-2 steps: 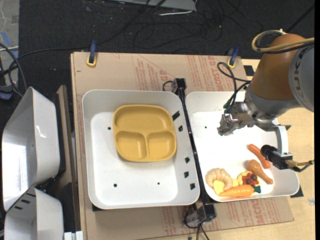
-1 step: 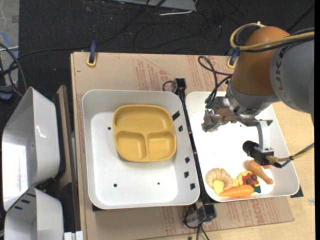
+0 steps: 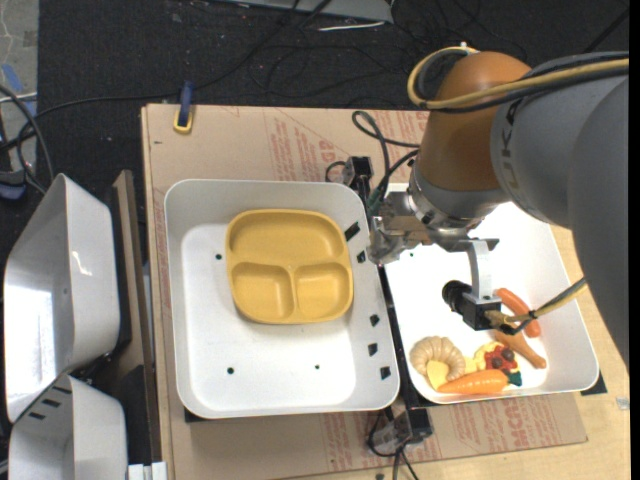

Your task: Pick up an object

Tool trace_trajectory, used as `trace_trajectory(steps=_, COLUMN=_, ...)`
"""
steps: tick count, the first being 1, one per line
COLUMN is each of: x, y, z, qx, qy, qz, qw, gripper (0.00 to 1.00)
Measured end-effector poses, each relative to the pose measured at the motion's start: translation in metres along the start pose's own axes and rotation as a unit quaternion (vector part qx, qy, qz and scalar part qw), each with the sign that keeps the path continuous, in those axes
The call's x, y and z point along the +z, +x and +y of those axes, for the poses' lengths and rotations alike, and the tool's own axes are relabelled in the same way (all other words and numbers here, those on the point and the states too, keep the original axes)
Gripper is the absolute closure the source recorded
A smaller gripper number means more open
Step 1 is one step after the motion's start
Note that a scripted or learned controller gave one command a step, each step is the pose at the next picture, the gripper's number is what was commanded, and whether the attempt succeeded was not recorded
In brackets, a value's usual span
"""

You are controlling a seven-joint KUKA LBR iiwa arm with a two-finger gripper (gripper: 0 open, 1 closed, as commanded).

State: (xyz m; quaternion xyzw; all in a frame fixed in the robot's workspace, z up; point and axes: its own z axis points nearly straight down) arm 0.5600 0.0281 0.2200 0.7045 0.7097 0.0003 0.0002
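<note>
Several toy foods lie in the front corner of the right bin (image 3: 560,258): a beige ridged pastry (image 3: 434,351), an orange carrot (image 3: 476,382), an orange-red stick (image 3: 514,301) and a small red and green cluster (image 3: 504,360). A yellow divided plate (image 3: 290,265) rests in the left bin (image 3: 200,348). My gripper (image 3: 385,240) hangs under the grey wrist at the right bin's left rim, close to the wall between the two bins. It stands well apart from the toys and from the plate. Nothing shows between its fingers.
The large grey arm with its orange band (image 3: 470,83) covers the right bin's back half. Small black clips (image 3: 376,320) line the divider. Cables run over the cardboard base (image 3: 300,148) behind the bins. Further white bins (image 3: 60,268) stand at the left.
</note>
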Motion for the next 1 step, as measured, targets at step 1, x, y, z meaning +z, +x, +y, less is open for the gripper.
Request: trace_trajectory(steps=1, x=-0.0136, y=0.0574, z=0.0098, qx=-0.001, qy=-0.001, qz=0.001, qw=1.0, gripper=1.0)
